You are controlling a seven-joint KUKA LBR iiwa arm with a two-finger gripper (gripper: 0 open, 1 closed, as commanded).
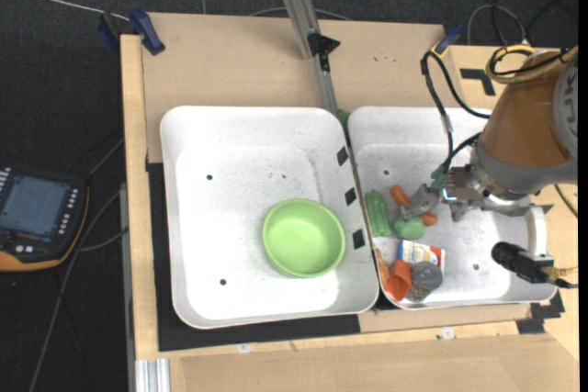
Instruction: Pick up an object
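2 bins sat before you; the gripper (428, 200) hung low in the right bin (404, 138), its spread impossible to tell. The nearest toy, a green-and-orange piece (412, 225), lay just below-left of it, among the clutter beside the divider.

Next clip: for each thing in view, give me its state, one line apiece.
Green bowl: upright, mouth up, in the left bin.
Green long item: lying flat along the right bin near the divider.
Orange pieces: lying loose by the hand.
Pile at the right bin's front corner: jumbled together, items touching.
Hand: low over the right bin's clutter; grasp unclear.
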